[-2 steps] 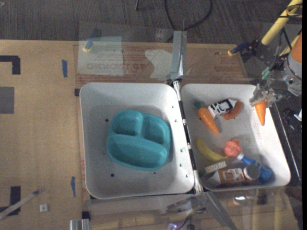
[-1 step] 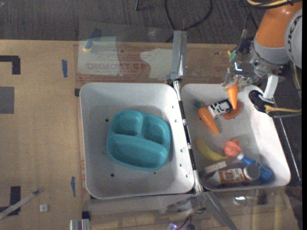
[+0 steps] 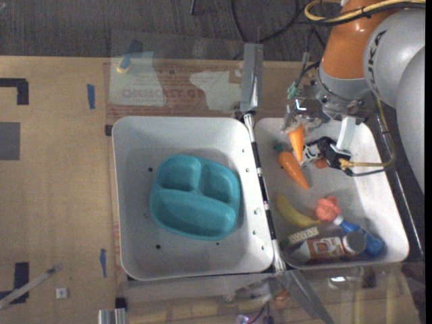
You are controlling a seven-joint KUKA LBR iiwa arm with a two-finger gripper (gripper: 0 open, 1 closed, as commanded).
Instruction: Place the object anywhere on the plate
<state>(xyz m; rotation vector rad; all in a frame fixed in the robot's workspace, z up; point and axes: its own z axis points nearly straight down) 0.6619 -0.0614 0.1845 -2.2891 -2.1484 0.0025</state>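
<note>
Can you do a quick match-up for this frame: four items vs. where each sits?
Items:
1. teal plate
2. banana
3. bottle
4. gripper

Places:
A. along the right bin's near edge
B. over the right bin's far end
C. in the left bin
D. right bin, close to the divider

Pairs: 1-C, 2-D, 3-A, 4-B

Tan bench (image 3: 54,201) with blue tape marks (image 3: 90,96); dark carpet (image 3: 101,12) beyond
</note>
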